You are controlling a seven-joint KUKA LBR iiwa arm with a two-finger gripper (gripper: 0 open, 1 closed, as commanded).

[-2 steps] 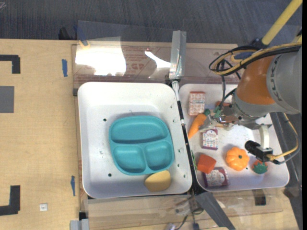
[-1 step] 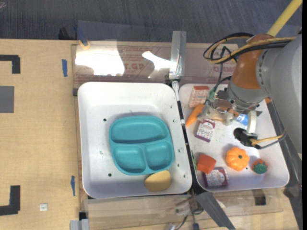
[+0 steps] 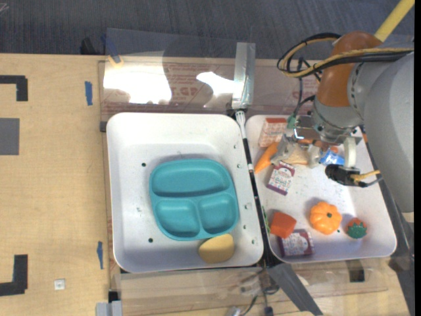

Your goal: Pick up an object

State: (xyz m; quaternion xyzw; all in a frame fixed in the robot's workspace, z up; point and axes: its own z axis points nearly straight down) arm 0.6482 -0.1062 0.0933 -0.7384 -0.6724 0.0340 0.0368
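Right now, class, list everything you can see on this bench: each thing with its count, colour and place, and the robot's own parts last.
bins: two, white, side by side on the bench
divided tray: one, teal, middle of the left bin
yellow lump: one, left bin, front edge below the tray
carrot: one, orange, right bin, left side
purple packets: two, right bin, one mid-left, one at the front
orange block: one, right bin, front
pumpkin: one, orange, right bin, front
small red and green item: one, right bin, front right
arm: one, grey with orange band, above the right bin's back
gripper: one, low over the right bin's back
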